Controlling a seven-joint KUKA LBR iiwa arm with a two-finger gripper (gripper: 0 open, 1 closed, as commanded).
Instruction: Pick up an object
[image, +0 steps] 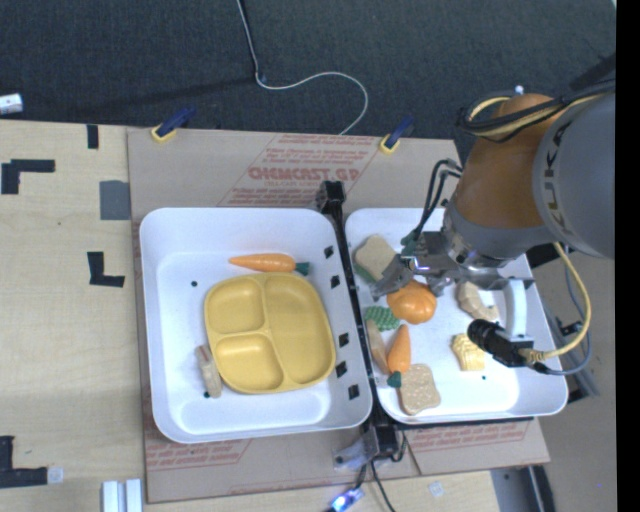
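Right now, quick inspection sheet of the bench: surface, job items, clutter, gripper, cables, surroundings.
Surface: left bin and right bin side by side on cardboard.
Job's things: right bin holds orange ball, carrot, bread slice, yellow piece, beige block.
Clutter: left bin holds yellow divided plate, second carrot, small tan piece.
Gripper: gripper low over orange ball; grasp unclear.
Cables: white cable behind bins; yellow cable on arm.
Surroundings: dark floor.

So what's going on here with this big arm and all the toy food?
A robot arm reaches in from the right over the right bin, trying to pick something up. Its tool hovers right at an orange ball-like toy, among a carrot and other pieces. The left bin holds a yellow divided plate and another carrot.
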